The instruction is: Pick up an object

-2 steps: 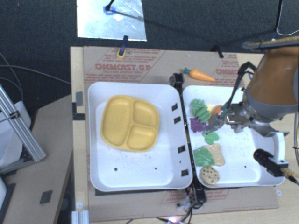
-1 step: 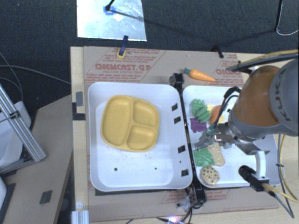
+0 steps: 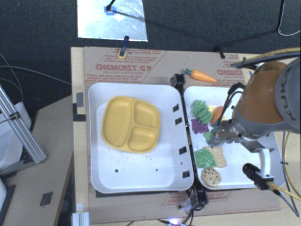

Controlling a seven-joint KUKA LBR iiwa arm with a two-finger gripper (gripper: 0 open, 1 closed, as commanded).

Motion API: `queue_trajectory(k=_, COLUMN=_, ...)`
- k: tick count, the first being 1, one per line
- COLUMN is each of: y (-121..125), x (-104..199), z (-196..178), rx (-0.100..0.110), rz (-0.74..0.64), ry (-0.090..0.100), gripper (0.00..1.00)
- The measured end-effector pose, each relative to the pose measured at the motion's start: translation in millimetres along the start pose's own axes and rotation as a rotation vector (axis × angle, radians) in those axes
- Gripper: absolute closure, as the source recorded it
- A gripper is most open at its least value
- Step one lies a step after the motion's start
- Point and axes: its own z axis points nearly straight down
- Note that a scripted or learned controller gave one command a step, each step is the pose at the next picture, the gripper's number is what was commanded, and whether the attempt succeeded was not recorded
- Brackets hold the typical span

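Toy food is piled in the right bin (image 3: pixel 270 140): green lettuce (image 3: pixel 201 109), purple grapes (image 3: pixel 199 125), another green piece (image 3: pixel 205 157), cookie (image 3: pixel 211 176). The hand (image 3: pixel 217 136) is lowered among them; its opening cannot be told, nothing seen gripped. A yellow divided plate (image 3: pixel 130 124) sits in the left bin (image 3: pixel 141 173). A carrot (image 3: pixel 201 75) lies on the worktop (image 3: pixel 155 65).

Two white bins (image 3: pixel 141 91) side by side. One yellow divided plate (image 3: pixel 130 124) in the left bin. One carrot (image 3: pixel 201 75) beyond the right bin. Two green leafy pieces (image 3: pixel 200 109), one purple piece (image 3: pixel 199 125), one cookie (image 3: pixel 211 176) in the right.
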Motion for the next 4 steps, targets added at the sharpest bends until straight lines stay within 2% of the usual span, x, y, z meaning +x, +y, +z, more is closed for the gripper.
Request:
queue_trajectory(k=1, y=1.1, x=66.3, z=-69.5, rx=-0.006, rz=-0.008, ry=0.003, gripper=1.0)
queue_trajectory(k=2, y=1.5, x=155.0, z=-272.3, rx=-0.017, rz=-0.009, ry=0.007, gripper=1.0)
queue_trajectory(k=3, y=28.4, x=135.3, z=-232.3, rx=0.003, rz=0.005, ry=-0.001, gripper=1.0)
queue_trajectory(k=4, y=-2.0, x=223.9, z=-170.0, rx=0.009, rz=-0.009, ry=0.001, gripper=1.0)
